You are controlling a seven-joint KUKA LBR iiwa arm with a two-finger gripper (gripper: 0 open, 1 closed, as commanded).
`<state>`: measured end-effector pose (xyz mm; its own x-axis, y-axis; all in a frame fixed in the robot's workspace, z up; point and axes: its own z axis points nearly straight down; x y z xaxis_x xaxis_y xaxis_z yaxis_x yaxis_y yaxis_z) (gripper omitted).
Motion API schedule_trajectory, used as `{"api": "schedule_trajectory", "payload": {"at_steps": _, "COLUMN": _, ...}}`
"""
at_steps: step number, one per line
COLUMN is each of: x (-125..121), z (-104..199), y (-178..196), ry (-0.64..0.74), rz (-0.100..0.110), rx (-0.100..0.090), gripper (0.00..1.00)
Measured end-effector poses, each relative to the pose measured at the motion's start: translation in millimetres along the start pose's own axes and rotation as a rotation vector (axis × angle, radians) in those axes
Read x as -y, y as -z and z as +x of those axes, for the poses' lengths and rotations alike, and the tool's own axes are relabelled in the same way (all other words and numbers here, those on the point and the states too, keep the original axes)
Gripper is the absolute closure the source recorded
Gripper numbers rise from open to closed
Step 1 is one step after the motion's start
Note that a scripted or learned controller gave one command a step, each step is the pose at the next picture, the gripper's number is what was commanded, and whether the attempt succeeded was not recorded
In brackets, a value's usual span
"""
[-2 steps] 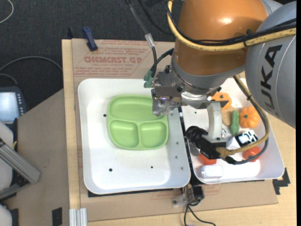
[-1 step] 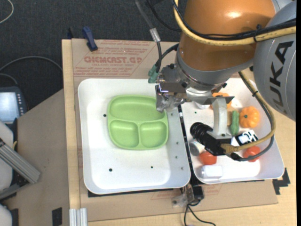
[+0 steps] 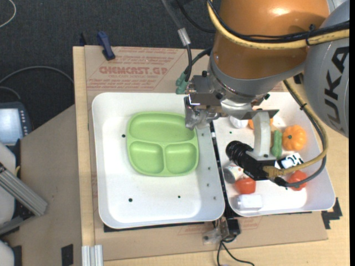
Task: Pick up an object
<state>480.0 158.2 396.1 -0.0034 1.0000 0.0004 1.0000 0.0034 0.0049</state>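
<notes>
As I judge it, the pick is not yet done. The grey metal gripper (image 3: 194, 117) hangs low at the seam between the two bins, over the upper right corner of the pale green three-compartment plastic plate (image 3: 161, 146) that lies in the left shallow white bin (image 3: 111, 170). I see nothing carried beneath it. Whether it is open or closed I cannot tell, as the wrist hides that from my camera.

The loose things I could take lie in the right shallow white bin (image 3: 317, 199): a small orange pumpkin-shaped toy (image 3: 294, 138), a round red tomato-like toy (image 3: 246, 185) and a flat white block (image 3: 249, 202) near the front wall. Choosing one, closing on it and lifting are all left to do.

Both bins rest on the bench, on a brown board with red printed lettering (image 3: 133, 71), and a blue clamp (image 3: 105, 45) sits at its back left edge. Dark grey carpet (image 3: 44, 15) surrounds the bench, and an aluminium rail (image 3: 22, 195) lies at the lower left
</notes>
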Motion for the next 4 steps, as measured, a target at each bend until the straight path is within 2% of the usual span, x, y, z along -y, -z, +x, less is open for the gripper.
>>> {"api": "schedule_trajectory", "payload": {"at_steps": 3, "x": -1.2, "z": 2.4, "y": 30.4, "ry": 0.004, "rz": -0.006, "rx": -0.001, "gripper": 1.0}}
{"api": "schedule_trajectory", "payload": {"at_steps": 4, "x": 0.9, "z": 70.3, "y": 23.5, "ry": 0.003, "rz": 0.003, "rx": -0.002, "gripper": 1.0}}
